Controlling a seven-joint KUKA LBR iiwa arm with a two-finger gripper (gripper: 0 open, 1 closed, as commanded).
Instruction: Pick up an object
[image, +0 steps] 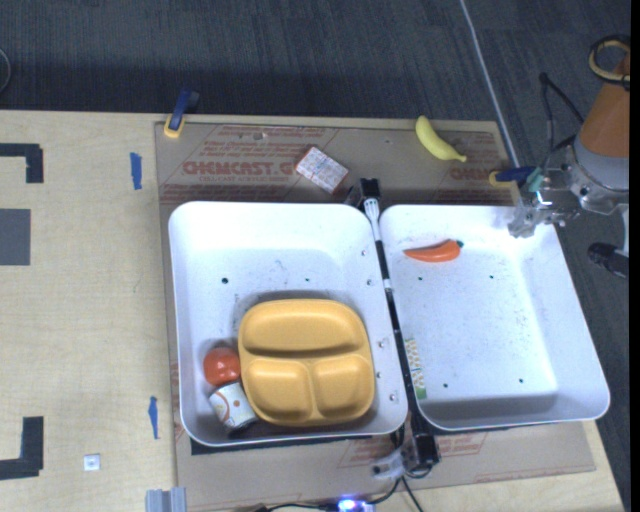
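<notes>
**Arm at the right bin's far right corner, carrot alone inside**

The grey arm with its orange band (607, 120) reaches in from the right, and its two-finger gripper (524, 222) hangs over the far right corner of the right shallow white bin (560, 400). Whether it is spread or pressed together cannot be told at this size and angle, and nothing is seen held by it.

A small orange plastic carrot with a green tip (433, 251) lies in that bin near its far edge, towards the left corner, well apart from the gripper.

The left white bin (190, 300) holds a yellow three-compartment plastic tray (305, 360) against its near edge. Just beside the tray's left side sit a red-orange round toy (221, 365) and a small white cylindrical object with orange marks (231, 406), in the near left corner.

On the brown cardboard sheet (240, 160) beyond the bins lie a yellow banana (437, 140) and a small pale patterned square packet (320, 169).
</notes>
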